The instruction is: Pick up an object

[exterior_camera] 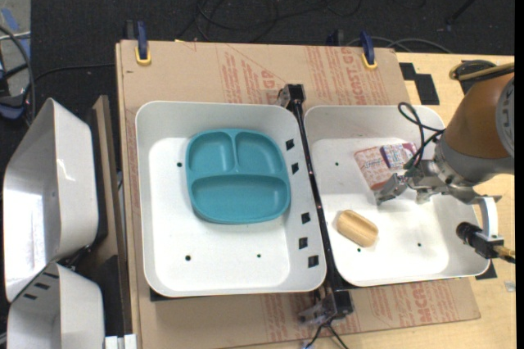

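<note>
The right bin (pixel 426 261) holds a tan, bread-like roll (pixel 358 228) near its front left and a pink and white packet (pixel 381 160) toward its back middle. My gripper (pixel 394 187) reaches in from the right, low over the bin floor, right at the packet's near edge and up and to the right of the roll. The grey wrist and orange band (pixel 481 126) sit behind it at the right edge. The left bin (pixel 155 175) carries a teal divided plate (pixel 237 176).
The two white bins meet along a black divider (pixel 309 183). A cable loops over the back right of the right bin (pixel 416 120). Cardboard (pixel 246 65) lies under both bins, and white tubs (pixel 49 192) stand off to the far left.
</note>
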